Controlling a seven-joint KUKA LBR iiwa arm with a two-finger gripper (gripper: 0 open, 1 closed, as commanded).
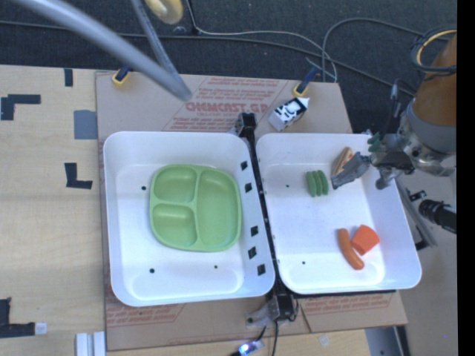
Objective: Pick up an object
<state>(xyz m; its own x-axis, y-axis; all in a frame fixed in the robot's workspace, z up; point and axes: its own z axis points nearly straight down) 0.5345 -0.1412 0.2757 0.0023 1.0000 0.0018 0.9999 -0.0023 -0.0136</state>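
The right bin [386,273] holds several small items. A ridged green piece [317,183] lies near its middle top. A thin orange sausage-shaped piece [350,249] and an orange-red block [365,238] touch each other at the lower right. A tan-brown piece [341,159] sits at the upper right of the bin. My gripper [351,170] reaches in from the right over that bin's upper right part, its dark tip right beside the tan-brown piece and just right of the green piece. Whether the tip touches the tan piece is unclear.
The left bin [126,273] carries a green divided plate [197,206]. A black divider strip [256,199] runs between the bins. A small black-and-white object [289,111] lies behind the bins on the cardboard. Cables trail across the dark floor at the back.
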